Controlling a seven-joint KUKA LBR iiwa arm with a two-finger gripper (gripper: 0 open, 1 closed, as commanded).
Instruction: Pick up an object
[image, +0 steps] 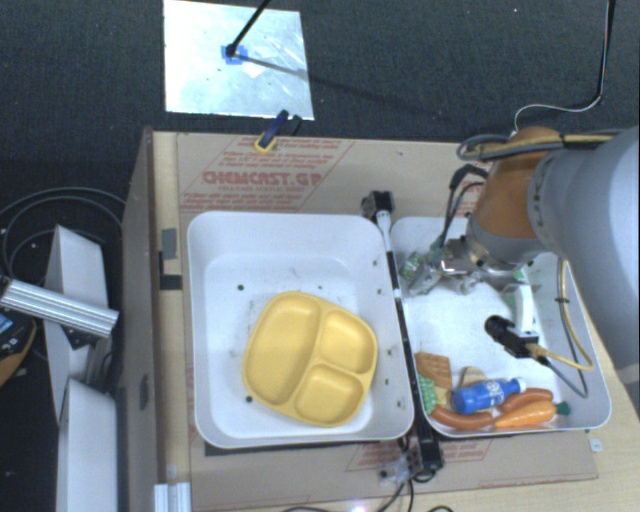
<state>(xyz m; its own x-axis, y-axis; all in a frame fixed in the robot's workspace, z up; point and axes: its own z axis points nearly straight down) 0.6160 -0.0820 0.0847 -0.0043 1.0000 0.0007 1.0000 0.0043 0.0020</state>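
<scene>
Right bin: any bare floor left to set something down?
Yes: the right bin's middle, between the gripper at its far-left corner and the toy pile along the near wall. Crowded there: blue bottle, carrot, cracker.

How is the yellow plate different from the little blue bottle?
The yellow plate is much bigger than the blue bottle. The plate lies alone in the left bin; the bottle sits in the right bin, crowded against an orange carrot and other small toys. The plate is flat with three sections; the bottle is rounded, lying on its side, with a white cap. Both rest in white bins, away from the tool.
</scene>
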